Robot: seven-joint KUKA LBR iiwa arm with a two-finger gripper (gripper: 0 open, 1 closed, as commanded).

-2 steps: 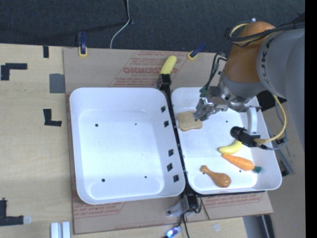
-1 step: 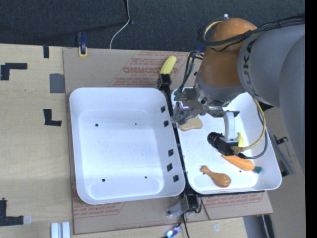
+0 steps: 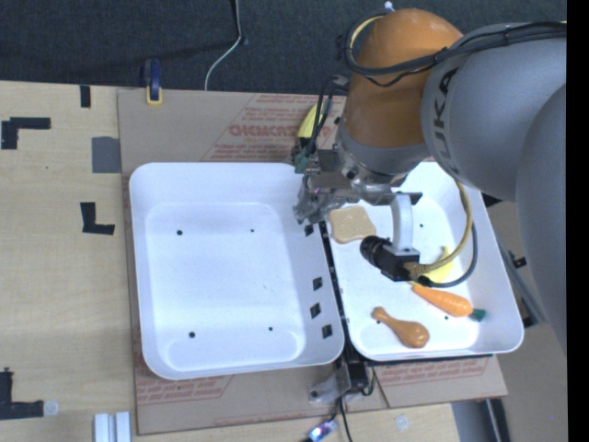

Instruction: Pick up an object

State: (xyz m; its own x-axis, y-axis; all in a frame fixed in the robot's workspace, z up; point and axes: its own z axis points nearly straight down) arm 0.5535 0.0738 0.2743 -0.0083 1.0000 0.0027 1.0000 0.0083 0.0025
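Cardboard bench (image 3: 230, 132): gripper (image 3: 314, 201), jaws unreadable, sits just beside flat tan toast-shaped slice (image 3: 353, 225); approach step, centring likely next.

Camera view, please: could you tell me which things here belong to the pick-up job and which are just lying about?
Part of the job: the gripper, above the divide between the bins; the bread slice, carrot and drumstick in the right bin.
Just lying about: the left bin, the cardboard sheet under both bins, the blue clamp at its far edge.
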